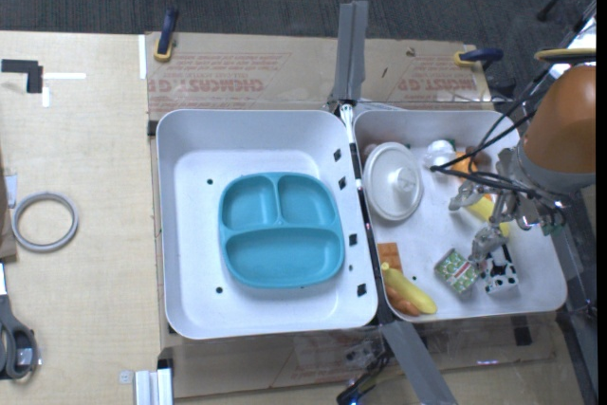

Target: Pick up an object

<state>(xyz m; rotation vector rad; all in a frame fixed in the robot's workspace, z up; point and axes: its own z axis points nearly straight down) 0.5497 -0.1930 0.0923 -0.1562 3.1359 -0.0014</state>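
Arm (560, 133) reaching in over right bin (417, 123), gripper (488, 237) low above bin floor, finger state cannot tell, green box (456, 270) just beside it, white lid (394, 180) at left, banana (410, 291) near front, blue tray (282, 230) in left bin (185, 232)

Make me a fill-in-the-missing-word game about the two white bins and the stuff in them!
1. The blue divided plate lies in the ____ bin as the camera sees it.
2. The plate has ____ compartments.
3. The round white lid lies in the same bin as the ____ banana.
4. The roll of grey tape lies on the ____, outside both bins.

Missing words: left; three; yellow; bench
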